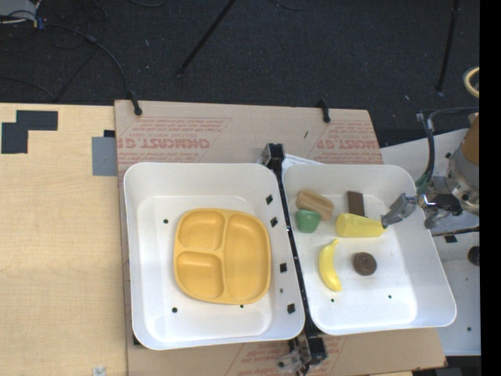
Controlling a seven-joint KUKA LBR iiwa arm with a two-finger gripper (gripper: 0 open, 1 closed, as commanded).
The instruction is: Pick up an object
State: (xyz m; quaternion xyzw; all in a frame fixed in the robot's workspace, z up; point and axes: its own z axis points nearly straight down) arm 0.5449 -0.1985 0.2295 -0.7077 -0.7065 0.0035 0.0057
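The right bin holds several small objects: a yellow banana, a dark brown round piece, a yellow wedge, a green piece, a tan bread-like roll and a small brown block. My gripper hovers at the bin's right wall, just right of the yellow wedge. It is open, with nothing between its fingers. One grey finger points down-left toward the wedge's right end.
A yellow divided plate lies in the left bin. A black divider runs between the bins. Cardboard lies under both bins, and a wooden bench top is to the left. Cables and arm parts crowd the right side.
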